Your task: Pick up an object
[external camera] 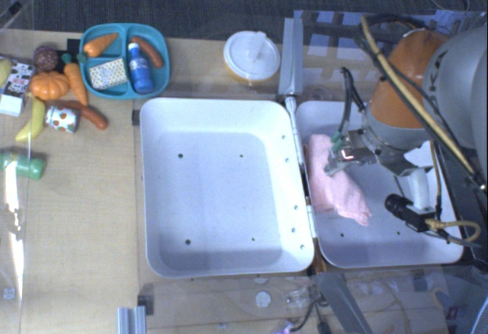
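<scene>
A crumpled pink cloth [336, 187] lies along the left side of the right bin [381, 245]. My gripper [340, 158] is low over the cloth's upper part, reaching in from the right, its tip at or just above the fabric. Nothing is lifted: the cloth rests flat on the bin floor. The grey arm with its orange band [404, 81] rises behind the gripper and hides the bin's far right corner.
The left bin [221, 187] sits beside the right one, a thin rim between them. Outside the bins at the back stand a blue divided plate [124, 62] of toy food, a white lidded cup [252, 56], and loose toy vegetables [53, 92] at far left.
</scene>
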`<state>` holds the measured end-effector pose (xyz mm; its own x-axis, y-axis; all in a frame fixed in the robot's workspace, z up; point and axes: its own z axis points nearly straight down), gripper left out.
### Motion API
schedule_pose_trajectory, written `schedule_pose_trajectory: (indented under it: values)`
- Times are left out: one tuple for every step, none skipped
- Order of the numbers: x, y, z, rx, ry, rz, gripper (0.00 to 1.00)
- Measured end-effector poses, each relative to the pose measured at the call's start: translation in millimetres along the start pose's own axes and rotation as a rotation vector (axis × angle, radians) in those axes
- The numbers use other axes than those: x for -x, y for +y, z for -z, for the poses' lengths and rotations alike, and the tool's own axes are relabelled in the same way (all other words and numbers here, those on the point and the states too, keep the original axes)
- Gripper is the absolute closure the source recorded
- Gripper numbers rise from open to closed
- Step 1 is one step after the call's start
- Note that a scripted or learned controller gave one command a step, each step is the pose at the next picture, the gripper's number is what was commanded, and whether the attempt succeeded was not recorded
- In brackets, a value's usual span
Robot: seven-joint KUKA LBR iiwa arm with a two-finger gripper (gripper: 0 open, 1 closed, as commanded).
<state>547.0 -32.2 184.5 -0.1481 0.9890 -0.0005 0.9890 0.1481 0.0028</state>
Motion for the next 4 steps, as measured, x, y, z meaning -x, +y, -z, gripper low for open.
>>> schedule_pose_trajectory:
  values:
    - [0.1,-0.1,0.0,0.000,0.000,0.001,0.00]
    - [71.9,-18.8,-59.6,-0.002,0.000,0.090,0.00]
    - [75.0,39.0,-92.5,0.012,-0.002,-0.098,0.00]
    - [124.2,-12.7,-92.1,0.015,-0.006,-0.074,0.00]
